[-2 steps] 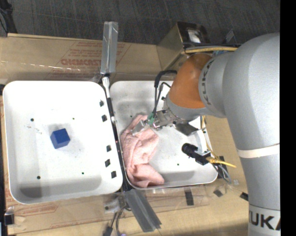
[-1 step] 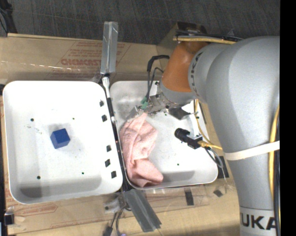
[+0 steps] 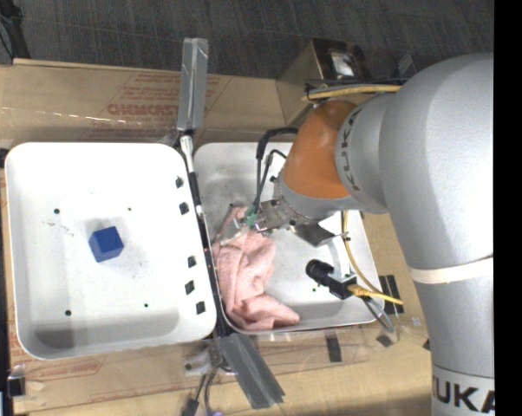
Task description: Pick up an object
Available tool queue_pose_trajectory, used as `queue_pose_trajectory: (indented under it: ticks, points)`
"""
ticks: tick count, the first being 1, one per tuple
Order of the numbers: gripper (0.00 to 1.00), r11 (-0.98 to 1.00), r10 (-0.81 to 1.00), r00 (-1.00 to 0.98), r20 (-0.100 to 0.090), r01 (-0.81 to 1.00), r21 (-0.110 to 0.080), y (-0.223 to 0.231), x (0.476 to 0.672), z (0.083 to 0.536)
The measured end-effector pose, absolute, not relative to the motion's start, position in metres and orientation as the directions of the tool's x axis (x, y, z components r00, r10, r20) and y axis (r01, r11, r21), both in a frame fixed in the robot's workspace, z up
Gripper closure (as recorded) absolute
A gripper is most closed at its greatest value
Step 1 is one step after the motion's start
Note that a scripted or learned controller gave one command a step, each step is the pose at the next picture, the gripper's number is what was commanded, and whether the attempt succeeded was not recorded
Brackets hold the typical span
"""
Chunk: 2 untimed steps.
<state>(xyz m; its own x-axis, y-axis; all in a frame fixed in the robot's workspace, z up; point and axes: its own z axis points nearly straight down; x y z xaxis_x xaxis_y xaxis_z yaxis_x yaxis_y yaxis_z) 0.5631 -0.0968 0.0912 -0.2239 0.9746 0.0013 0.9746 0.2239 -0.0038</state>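
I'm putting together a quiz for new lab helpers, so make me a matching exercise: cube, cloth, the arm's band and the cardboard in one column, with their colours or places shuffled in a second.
Things:
1. cube
2. cloth
3. arm's band
4. cardboard sheet

Descriptions:
A. pink, crumpled in the right bin along its left wall
B. orange, above the right bin
C. brown with red print, showing behind the bins
D. blue, alone in the left bin

Pairs: 1-D, 2-A, 3-B, 4-C.
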Motion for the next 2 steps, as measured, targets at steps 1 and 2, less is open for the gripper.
queue_pose_trajectory:
  ticks: [1, 2]
  points:
    - [1.0, 0.225, 0.974, -0.225, 0.002, 0.974, -0.005, -0.097, 0.563, 0.101]
    - [1.0, 0.212, 0.977, -0.212, 0.001, 0.977, 0.0, -0.096, 0.549, 0.092]
